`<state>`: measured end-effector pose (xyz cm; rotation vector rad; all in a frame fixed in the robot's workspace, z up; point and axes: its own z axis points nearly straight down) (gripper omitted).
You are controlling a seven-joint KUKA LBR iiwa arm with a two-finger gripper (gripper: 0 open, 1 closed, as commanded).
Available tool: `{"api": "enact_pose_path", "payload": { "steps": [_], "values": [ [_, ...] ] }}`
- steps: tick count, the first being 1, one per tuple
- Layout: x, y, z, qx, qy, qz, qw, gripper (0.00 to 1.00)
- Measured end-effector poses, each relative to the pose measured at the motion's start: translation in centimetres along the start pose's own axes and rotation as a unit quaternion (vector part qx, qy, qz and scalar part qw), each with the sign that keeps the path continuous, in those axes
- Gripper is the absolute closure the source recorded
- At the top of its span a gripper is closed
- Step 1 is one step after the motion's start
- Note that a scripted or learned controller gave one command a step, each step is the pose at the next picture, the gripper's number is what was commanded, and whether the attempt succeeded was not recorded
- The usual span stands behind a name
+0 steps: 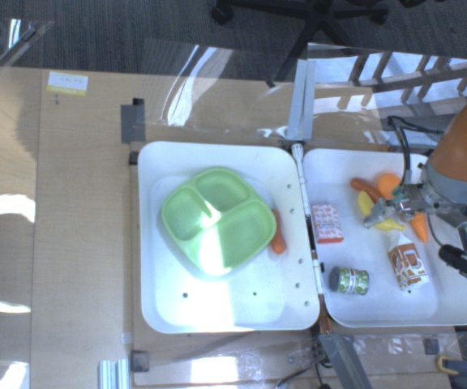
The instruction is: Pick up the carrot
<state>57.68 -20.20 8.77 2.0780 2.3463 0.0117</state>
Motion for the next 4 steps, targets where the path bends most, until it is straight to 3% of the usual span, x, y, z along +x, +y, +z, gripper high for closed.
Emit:
{"api": "enact_pose_path", "payload": {
  "steps": [1,2,3,4],
  "values": [
    [-0.1,0.3,-1.3,-0.004,-0.003,-0.002,1.0000,1.00],
    [0.3,7.9,-19.5,0.000,-0.002,0.160,0.9871,1.00],
    [6.3,7.5,-7.1,0.003,0.000,0.086,0.9963,1.00],
    [2.3,4.3,-1.8,-0.005,-0.003,0.077,0.9971,1.00]
  ]
}}
